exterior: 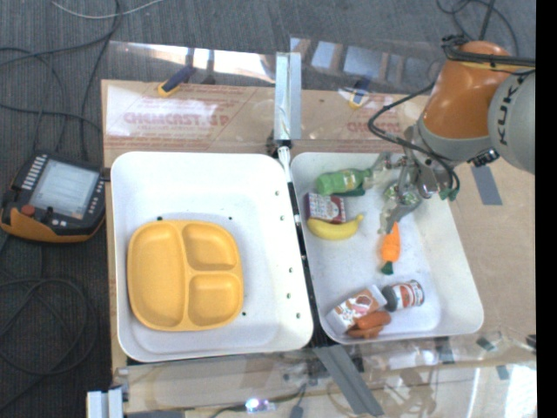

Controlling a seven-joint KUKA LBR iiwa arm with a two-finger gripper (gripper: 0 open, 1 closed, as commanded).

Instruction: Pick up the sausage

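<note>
While my claw (393, 209) hangs unclenched and empty above the carrot (391, 246) in the right bin (461, 273), the sausage (371, 323) lies by the near wall, touching a packet (356, 306). Approach step; next I'd travel nearer, then descend.

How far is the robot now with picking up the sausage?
Nothing looks done yet. The sausage lies in the right bin, near its front edge beside a small bottle. The claw hangs at the back, above the carrot. Reaching, gripping and lifting remain.
</note>
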